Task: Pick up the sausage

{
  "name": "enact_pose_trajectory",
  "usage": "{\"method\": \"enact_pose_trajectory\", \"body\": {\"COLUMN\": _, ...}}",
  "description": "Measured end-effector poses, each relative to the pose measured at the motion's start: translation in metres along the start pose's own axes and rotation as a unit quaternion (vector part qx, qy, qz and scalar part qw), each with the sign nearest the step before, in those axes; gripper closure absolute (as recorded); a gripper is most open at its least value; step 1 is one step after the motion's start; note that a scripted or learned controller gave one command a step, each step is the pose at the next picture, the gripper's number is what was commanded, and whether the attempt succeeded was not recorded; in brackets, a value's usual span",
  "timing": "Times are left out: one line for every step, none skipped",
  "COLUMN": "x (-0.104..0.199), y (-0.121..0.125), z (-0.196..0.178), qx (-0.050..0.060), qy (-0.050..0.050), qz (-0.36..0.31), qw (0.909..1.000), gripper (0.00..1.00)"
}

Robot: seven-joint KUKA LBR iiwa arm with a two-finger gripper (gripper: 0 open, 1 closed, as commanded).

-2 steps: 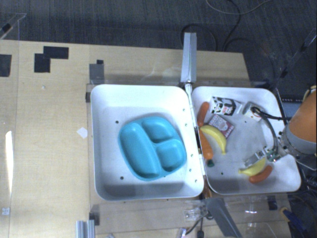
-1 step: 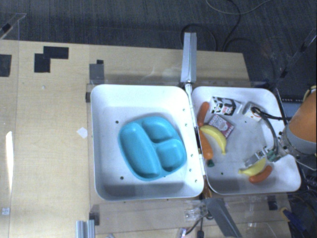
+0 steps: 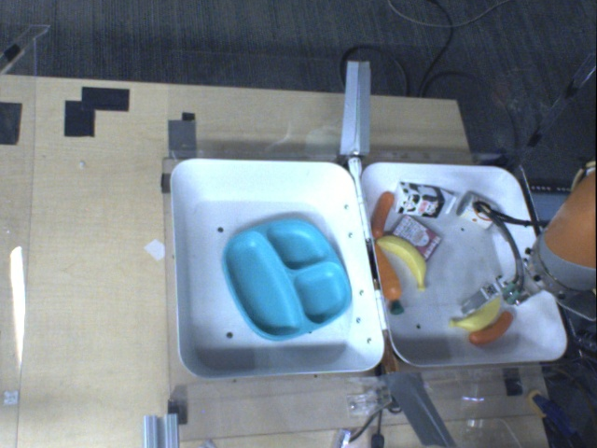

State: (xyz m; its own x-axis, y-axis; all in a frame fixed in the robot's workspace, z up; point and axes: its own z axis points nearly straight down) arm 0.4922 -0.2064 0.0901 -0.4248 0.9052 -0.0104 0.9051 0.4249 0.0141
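Right bin (image 3: 522, 187): centre floor bare; 2 bananas, packets, carrot crowd the left. Sausage (image 3: 492, 329) by front wall, touching a banana (image 3: 478, 315). Gripper (image 3: 492, 297) just above it; finger state cannot be told.

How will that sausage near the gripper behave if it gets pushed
The sausage looks rounded and smooth, so it may roll or slip. It lies against a banana piece, which would likely shift with it. The gripper sits right above.
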Motion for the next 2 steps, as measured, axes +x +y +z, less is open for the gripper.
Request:
{"method": "enact_pose_trajectory", "body": {"x": 0.007, "y": 0.005, "z": -0.03, "qx": 0.004, "qy": 0.003, "qz": -0.109, "qw": 0.9941, "gripper": 0.0}}
{"method": "enact_pose_trajectory", "body": {"x": 0.001, "y": -0.001, "z": 0.001, "qx": 0.002, "qy": 0.001, "qz": -0.107, "qw": 0.9943, "gripper": 0.0}}
